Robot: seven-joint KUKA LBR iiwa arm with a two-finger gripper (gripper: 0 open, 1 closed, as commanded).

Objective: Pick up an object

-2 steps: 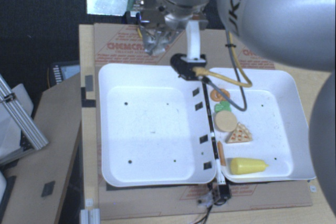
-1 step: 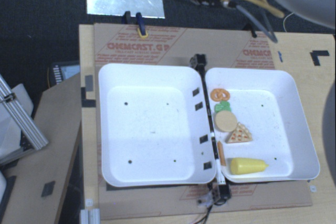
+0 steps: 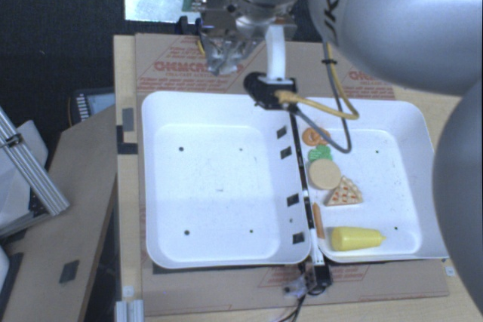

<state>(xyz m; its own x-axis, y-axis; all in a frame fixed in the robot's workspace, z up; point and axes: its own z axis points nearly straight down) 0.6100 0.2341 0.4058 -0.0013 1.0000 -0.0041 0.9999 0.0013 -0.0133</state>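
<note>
Several toy food pieces lie along the left side of the right bin (image 3: pixel 407 162): a small orange round piece (image 3: pixel 312 137), a green piece (image 3: pixel 321 154), a tan disc (image 3: pixel 325 175), a pizza slice (image 3: pixel 344 194), a yellow bottle-shaped piece (image 3: pixel 356 238) and a thin orange stick (image 3: pixel 318 222) against the divider. My gripper (image 3: pixel 223 60) hangs over the cardboard behind the back edge of the left bin (image 3: pixel 211 185), well away from all the pieces. Nothing shows in its grasp.
Both bins rest on a cardboard sheet (image 3: pixel 173 64). A yellow cable and a black fitting (image 3: pixel 264 89) hang from the wrist over the bins' back rim. The grey arm (image 3: pixel 392 4) covers the upper right. Aluminium framing (image 3: pixel 30 170) stands at the left.
</note>
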